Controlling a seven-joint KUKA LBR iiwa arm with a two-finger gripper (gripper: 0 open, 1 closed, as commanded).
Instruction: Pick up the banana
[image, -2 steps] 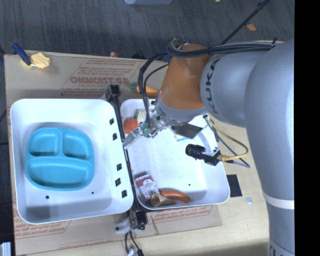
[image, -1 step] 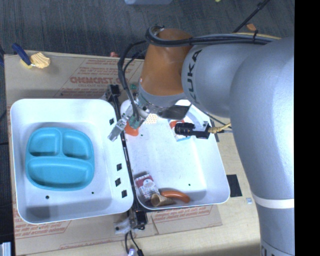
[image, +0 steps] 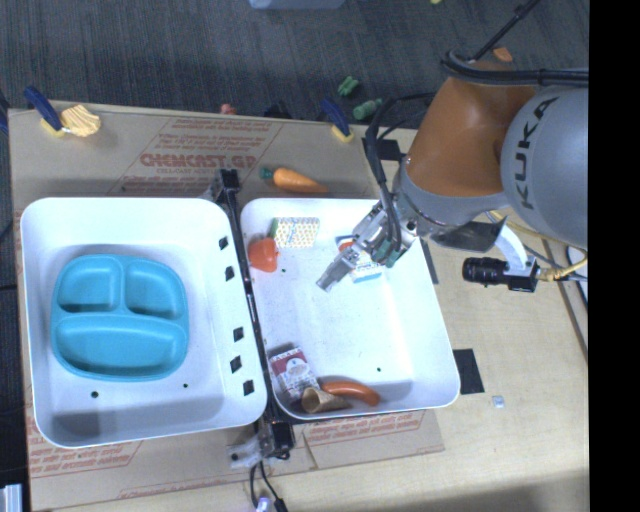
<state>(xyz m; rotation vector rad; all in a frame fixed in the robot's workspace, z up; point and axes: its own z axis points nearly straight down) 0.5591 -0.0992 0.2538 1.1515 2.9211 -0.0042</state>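
Gripper (image: 332, 275) hangs over the right bin (image: 420, 330), can't tell if it's spread or closed tbh. Possible banana: a yellow lump (image: 82, 122) at the bench (image: 520, 440)'s far-left corner, outside both bins, not sure.

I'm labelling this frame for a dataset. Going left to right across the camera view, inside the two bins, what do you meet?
Blue divided plate → red tomato-like item → checkered packet → gripper.

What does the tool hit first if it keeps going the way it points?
Probably bare floor of the right bin. The tool points down-left; the red box lies further along, depth unclear.
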